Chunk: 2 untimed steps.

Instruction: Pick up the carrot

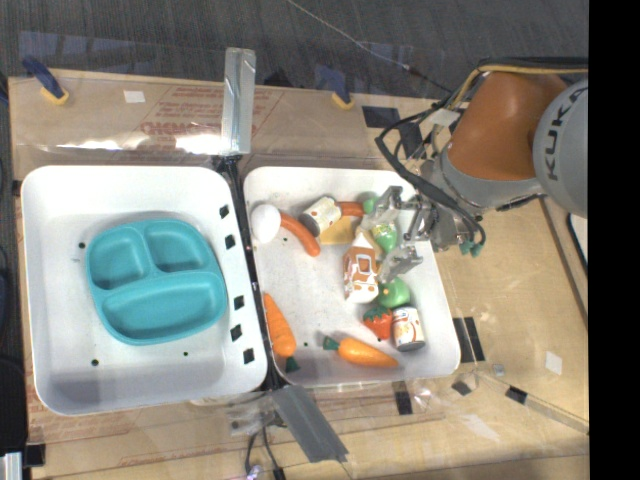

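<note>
Nearest the camera, the carrot (366, 351) lies on its side along the front wall of the right bin (330, 290), orange body pointing right and green stub to the left. A second orange carrot-like piece (279, 325) leans against the bin's left wall, so the task word fits either one; the front one lies more in the open. The end effector (402, 236) hangs over the bin's right half, above the crowd of toys, and whether it is open or closed cannot be told from this angle; nothing is seen held.

A good pick would probably bring the end effector forward and down over the carrot's thick middle, closing across its width, not along its length. The small can (406, 329) and a red and green vegetable (381, 319) sit just beside the carrot's right end and could be knocked. The front wall leaves little room. A carton (361, 271), a white egg (265, 222) and a sausage (300, 235) lie farther back. The teal tray (156, 279) rests in the left bin (60, 368).
</note>
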Available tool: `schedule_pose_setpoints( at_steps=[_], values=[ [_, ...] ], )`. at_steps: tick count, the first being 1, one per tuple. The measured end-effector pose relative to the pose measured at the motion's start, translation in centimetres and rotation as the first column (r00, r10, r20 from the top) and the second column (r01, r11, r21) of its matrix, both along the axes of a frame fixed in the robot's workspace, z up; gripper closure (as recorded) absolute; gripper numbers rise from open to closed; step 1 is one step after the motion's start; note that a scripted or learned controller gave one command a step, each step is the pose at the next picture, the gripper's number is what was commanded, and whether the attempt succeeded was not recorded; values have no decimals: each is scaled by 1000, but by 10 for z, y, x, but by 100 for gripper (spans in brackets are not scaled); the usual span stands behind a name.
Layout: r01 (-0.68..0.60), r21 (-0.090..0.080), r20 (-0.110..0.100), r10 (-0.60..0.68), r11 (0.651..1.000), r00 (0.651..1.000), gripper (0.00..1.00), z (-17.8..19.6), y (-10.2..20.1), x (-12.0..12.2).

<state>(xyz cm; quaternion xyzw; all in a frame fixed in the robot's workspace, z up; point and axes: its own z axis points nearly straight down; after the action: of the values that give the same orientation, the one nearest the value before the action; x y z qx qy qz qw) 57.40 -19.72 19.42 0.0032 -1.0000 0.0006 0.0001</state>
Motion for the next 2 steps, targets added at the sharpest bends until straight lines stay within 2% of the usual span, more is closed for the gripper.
schedule_pose_setpoints(
  at_steps=[1, 2],
  values=[
    [-1, 3, -4, 1, 1000, 1000, 0, -46, 55, -63],
    [36, 2, -2, -36, 999, 999, 0, -103, 70, -93]
  ],
)
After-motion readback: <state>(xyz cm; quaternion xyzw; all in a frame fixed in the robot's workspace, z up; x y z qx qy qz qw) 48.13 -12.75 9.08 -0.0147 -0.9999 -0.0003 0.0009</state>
